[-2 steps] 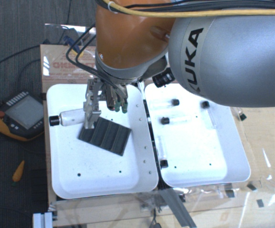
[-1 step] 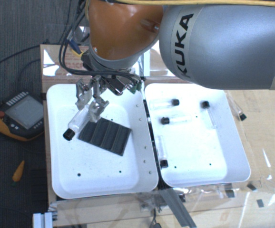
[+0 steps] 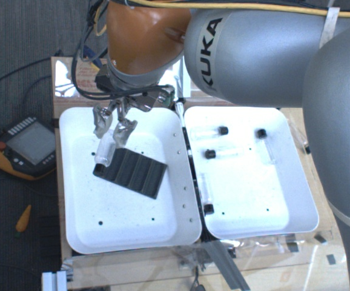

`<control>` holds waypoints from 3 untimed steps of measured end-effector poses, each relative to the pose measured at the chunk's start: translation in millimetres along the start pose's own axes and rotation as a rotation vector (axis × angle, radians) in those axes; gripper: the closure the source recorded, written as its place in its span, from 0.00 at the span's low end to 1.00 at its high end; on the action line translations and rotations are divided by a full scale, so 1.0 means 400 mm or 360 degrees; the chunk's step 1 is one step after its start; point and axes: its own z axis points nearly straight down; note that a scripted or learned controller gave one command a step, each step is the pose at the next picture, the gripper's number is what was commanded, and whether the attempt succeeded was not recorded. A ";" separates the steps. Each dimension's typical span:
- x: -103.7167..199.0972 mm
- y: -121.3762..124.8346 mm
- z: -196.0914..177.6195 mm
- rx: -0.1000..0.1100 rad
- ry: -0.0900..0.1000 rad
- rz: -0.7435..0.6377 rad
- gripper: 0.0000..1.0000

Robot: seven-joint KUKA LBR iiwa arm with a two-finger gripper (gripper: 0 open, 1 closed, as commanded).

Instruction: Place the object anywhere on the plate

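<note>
Camera view, from above: the pincer [image 3: 115, 128], fingers apart, hangs over the left white bin [image 3: 78, 223] beside a black ribbed rectangular plate [image 3: 132, 173].

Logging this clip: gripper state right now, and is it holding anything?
Gripper: open, fingers apart above the left bin, nothing visibly between them; a clear tube-like object lies just below, beside the black ridged plate.
</note>
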 end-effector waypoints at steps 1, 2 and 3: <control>0.167 0.284 0.151 -0.0002 0.0008 0.0171 1.00; 0.158 0.236 0.034 -0.0003 0.0002 -0.0623 1.00; 0.167 0.298 0.185 -0.0004 0.0001 -0.0968 1.00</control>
